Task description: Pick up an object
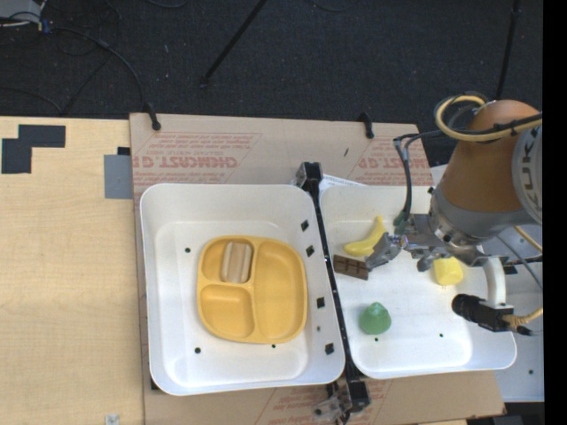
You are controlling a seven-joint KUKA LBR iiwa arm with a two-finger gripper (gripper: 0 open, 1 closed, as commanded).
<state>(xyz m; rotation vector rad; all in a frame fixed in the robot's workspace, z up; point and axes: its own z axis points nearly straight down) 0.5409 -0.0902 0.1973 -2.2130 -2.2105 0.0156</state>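
Observation:
In the right bin lie a yellow banana, a small brown block, a green rounded piece and a yellow lump. My gripper is low in this bin, its tip just right of the banana's lower end and the brown block. The yellow lump sits under the wrist, partly covered by it. I see nothing clearly held between the gripper's tips.
The left bin bears a yellow divided plate with a tan bread-like piece in its upper left compartment. A black divider runs between the bins. Cardboard lies beneath both bins.

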